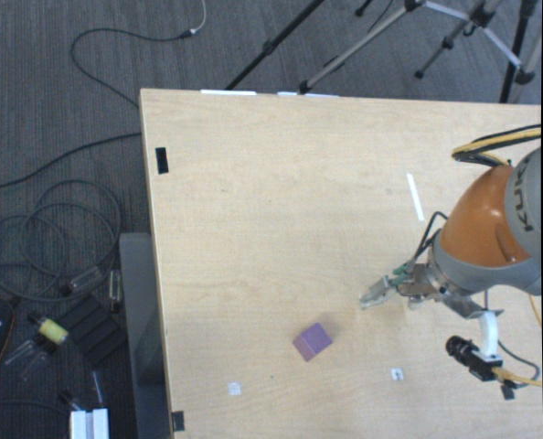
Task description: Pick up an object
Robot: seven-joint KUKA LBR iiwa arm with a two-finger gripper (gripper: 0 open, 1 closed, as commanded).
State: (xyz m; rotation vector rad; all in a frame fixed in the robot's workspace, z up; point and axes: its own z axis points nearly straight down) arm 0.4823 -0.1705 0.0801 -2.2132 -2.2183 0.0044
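A small purple cube (312, 341) lies on the light wooden bench top (271, 208), near its front edge. My gripper (377, 293) reaches in from the right at the end of the grey and orange arm (487, 236), pointing left. It hangs up and to the right of the cube, a short way from it and apart from it. Nothing shows in the gripper.
A thin white strip (416, 197) lies on the bench behind the gripper. A black mark (162, 160) sits at the left edge, and two small white tags (234, 389) (397, 373) lie near the front. Cables (52, 245) lie on the floor at left.
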